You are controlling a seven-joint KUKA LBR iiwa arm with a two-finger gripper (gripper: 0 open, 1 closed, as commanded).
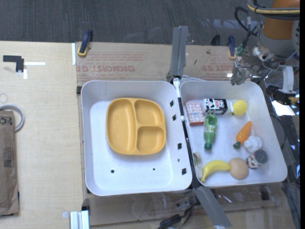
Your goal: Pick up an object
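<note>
The right bin (271,123) holds several small items: a pink-patterned box (194,112), a black-and-white carton (215,105), a yellow lemon (239,107), a green bottle (209,131), an orange carrot (243,132), a banana (214,168), a tan round bread roll (238,169), a white piece (253,143) and a small grey-capped jar (257,159). My gripper (237,77) hangs above the bin's back right corner, higher than the items, with nothing seen between its fingers.
The left bin (95,142) carries a yellow three-compartment plate (136,126). A grey divider post (179,51) rises between the bins at the back. Cardboard (124,61) lies behind the bins, with blue clamps (86,42) on it. A brown bag (8,161) lies far left.
</note>
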